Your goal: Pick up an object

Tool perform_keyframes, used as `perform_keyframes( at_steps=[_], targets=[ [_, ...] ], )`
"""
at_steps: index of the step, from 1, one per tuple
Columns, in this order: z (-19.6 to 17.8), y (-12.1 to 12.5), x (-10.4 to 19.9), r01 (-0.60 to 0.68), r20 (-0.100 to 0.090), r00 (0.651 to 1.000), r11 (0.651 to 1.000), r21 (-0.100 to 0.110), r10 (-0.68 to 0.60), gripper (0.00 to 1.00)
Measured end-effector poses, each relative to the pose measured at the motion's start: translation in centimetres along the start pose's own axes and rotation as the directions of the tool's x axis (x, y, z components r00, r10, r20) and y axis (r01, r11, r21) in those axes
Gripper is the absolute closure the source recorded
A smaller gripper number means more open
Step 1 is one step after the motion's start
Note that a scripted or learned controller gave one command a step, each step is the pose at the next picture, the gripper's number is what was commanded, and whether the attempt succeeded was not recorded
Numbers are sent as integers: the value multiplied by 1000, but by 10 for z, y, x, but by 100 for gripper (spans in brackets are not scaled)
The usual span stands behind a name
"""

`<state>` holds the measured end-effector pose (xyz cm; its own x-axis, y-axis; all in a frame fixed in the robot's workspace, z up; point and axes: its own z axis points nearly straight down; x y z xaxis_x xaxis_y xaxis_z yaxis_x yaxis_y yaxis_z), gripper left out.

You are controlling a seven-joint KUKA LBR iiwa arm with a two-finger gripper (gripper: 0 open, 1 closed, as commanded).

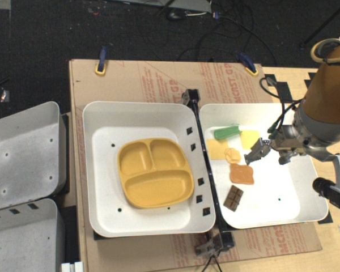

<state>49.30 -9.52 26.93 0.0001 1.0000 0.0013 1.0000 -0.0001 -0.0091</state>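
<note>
The right bin [283, 208] holds several small food pieces: a green pickle-like piece [226, 132], a yellow slab [249, 138], a pale yellow flat piece [215, 149], a small tan piece [232, 154], an orange toast-like piece [242, 174] and a brown chocolate bar [233, 198]. My gripper [257, 152] hangs over the bin's middle, just right of the tan piece and above the orange piece. The fingers look slightly apart with nothing between them.
The left bin [102, 152] holds a yellow divided plate [156, 172]. A black divider [203, 163] runs between the bins. White lids [22, 152] lie off the bench at left. Clamps [101, 67] sit on the bench's far edge.
</note>
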Motion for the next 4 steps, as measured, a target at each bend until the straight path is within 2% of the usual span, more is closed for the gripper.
perform_keyframes(
  at_steps=[1, 2, 4],
  targets=[
    [-4, 1, 0, 2, 1, 1000, 1000, -8, -2, 0],
    [59, 0, -5, -2, 0, 1000, 1000, -2, 2, 0],
    [177, -4, -5, -2, 0, 1000, 1000, -3, 2, 0]
  ],
)
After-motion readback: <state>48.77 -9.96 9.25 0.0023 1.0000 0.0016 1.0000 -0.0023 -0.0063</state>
